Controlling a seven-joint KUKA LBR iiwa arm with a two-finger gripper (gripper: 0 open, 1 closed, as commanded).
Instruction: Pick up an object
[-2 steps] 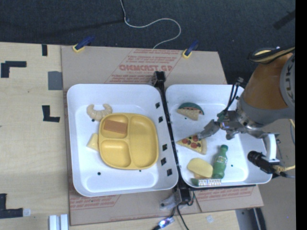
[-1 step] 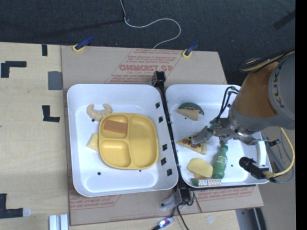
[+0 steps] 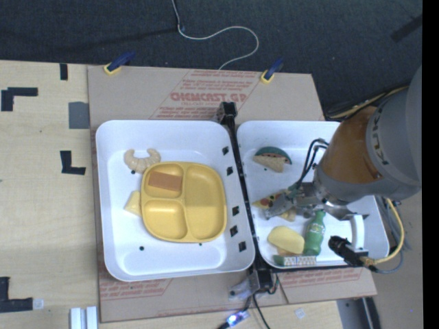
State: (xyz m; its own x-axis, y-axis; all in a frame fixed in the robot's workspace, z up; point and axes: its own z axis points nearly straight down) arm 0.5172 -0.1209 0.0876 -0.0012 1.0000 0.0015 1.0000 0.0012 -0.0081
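two white bins share the worktop; hand, grip unclear, hovers over a green bottle near the right bin's front edge.

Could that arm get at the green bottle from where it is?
Probably yes. The green bottle stands in the right bin just below the gripper, uncovered from above, though a yellow lump sits close beside it.

- Bins: white plastic, smooth, slight gloss.
- Yellow tray: matt plastic, smooth.
- Base sheet: brown cardboard, matt, printed.
- Green bottle: glossy plastic.
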